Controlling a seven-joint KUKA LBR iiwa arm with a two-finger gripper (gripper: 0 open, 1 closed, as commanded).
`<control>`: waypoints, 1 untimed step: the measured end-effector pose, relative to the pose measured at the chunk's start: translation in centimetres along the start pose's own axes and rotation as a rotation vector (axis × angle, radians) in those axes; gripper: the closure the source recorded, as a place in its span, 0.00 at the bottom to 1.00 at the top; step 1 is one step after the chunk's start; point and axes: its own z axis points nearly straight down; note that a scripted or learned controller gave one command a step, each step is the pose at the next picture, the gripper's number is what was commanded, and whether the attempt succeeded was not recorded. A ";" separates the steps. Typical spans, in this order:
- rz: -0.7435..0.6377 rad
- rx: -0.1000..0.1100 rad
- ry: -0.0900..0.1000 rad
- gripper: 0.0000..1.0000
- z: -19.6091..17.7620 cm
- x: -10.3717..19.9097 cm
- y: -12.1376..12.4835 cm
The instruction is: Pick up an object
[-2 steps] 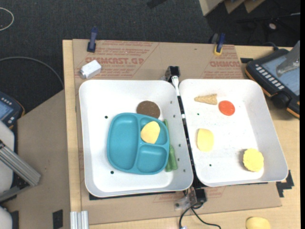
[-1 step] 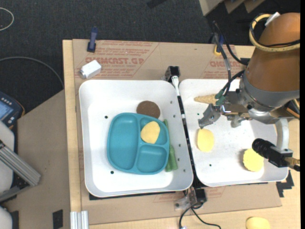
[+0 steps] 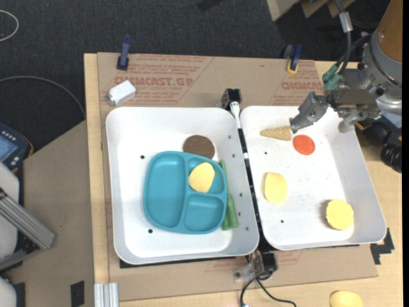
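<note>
In the left bin (image 3: 121, 171) a blue divided tray (image 3: 167, 197) carries a pale yellow lemon-like piece (image 3: 202, 177) in its upper right compartment, with a brown disc (image 3: 199, 146) just behind the tray and a green strip (image 3: 229, 211) along its right edge. In the right bin (image 3: 358, 171) lie a tan cone-shaped piece (image 3: 276, 133) near the far rim, an orange-red disc (image 3: 304, 145) just beside it, a yellow slice (image 3: 275, 187) toward the middle and a ridged yellow round (image 3: 339, 214) near the front. These look like light, rigid plastic play food, probably smooth and prone to slipping; the cone seems the likeliest target, and pinching across its wider end should seat it better than the tapering tip. The gripper (image 3: 305, 117) hangs low over the far part of the right bin, just above the cone's right end and the disc, tilted down and leftward from the wrist at the right. Its dark fingers look set a little apart, with nothing between them.
</note>
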 end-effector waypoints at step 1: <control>0.000 0.005 0.000 0.00 -9.7 2.6 0.2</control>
